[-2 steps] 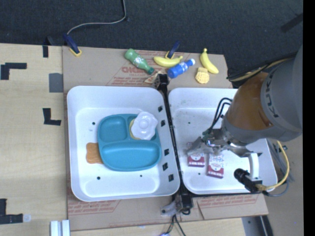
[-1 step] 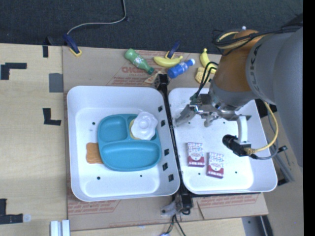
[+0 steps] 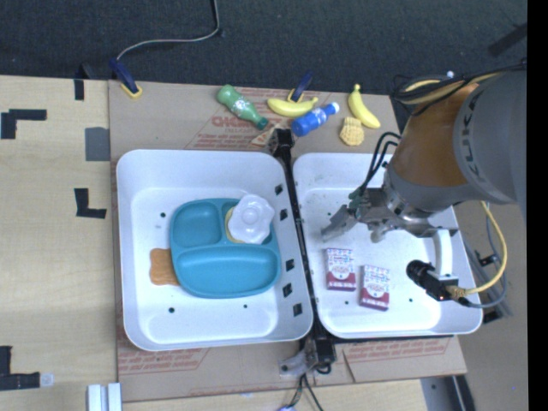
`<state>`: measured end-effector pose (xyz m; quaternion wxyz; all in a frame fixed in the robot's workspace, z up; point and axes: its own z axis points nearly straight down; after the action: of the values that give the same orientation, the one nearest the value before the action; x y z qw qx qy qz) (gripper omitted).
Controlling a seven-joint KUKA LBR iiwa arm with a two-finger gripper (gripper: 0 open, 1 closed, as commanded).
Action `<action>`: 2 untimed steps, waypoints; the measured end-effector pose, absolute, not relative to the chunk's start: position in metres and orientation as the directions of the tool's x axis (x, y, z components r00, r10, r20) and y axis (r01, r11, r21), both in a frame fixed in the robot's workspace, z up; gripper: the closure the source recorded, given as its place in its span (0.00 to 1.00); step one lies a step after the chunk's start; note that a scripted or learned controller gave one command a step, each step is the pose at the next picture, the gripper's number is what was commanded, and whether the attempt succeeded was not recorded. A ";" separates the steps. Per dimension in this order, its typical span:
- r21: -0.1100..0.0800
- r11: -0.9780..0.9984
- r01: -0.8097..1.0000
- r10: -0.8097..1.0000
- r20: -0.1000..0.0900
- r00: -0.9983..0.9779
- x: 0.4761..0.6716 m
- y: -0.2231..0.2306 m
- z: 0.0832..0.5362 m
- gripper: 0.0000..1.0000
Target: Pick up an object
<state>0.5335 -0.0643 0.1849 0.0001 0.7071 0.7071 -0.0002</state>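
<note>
Two small red-and-white cartons lie side by side in the right bin (image 3: 445, 315), the left carton (image 3: 340, 268) and the right carton (image 3: 374, 286). My gripper (image 3: 356, 227) hovers just above and behind them. Its two grey fingers are spread open with nothing between them. One fingertip (image 3: 332, 226) points left toward the divider. The grey arm with its orange band (image 3: 432, 148) comes in from the upper right and hides the bin's back right part.
The left bin (image 3: 141, 315) holds a blue divided plate (image 3: 223, 259) bearing a clear lidded cup (image 3: 251, 218), with a tan toast piece (image 3: 160, 267) beside it. Behind the bins lie a green bottle (image 3: 241, 106), two bananas, a blue bottle (image 3: 313, 119) and a yellow corn piece (image 3: 351, 130). A black fitting (image 3: 425, 278) on a yellow cable sits at the right.
</note>
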 end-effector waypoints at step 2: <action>0.002 0.001 1.000 1.000 -0.002 -0.001 0.613 -0.130 0.137 0.00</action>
<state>0.6129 -0.1299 0.1370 0.0014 0.7067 0.7075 0.0000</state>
